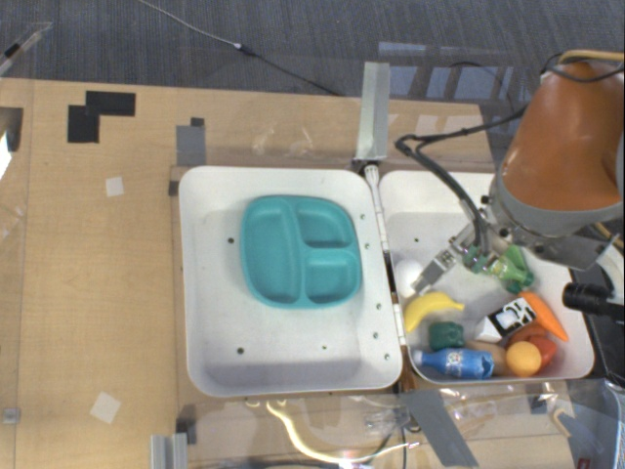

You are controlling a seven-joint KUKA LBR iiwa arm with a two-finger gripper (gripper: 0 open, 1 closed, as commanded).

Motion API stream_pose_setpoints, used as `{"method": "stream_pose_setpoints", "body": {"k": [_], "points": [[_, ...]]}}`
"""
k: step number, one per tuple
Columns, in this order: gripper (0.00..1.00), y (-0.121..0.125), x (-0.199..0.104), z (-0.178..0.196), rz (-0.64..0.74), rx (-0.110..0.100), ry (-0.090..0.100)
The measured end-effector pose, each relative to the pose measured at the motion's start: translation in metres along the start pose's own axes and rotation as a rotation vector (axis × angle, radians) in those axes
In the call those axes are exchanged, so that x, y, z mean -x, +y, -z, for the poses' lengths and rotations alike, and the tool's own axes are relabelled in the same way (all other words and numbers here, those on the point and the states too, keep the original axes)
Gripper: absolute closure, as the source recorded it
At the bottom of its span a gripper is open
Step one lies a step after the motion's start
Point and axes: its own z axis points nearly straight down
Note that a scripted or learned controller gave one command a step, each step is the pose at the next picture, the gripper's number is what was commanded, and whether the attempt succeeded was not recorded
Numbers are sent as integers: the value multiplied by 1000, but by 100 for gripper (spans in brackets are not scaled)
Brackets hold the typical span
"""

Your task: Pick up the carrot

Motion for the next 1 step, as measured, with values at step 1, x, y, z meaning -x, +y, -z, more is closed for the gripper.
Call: {"method": "stream_pose_setpoints", "body": {"k": [1], "points": [[0, 0, 0, 0, 0, 0, 0]]}}
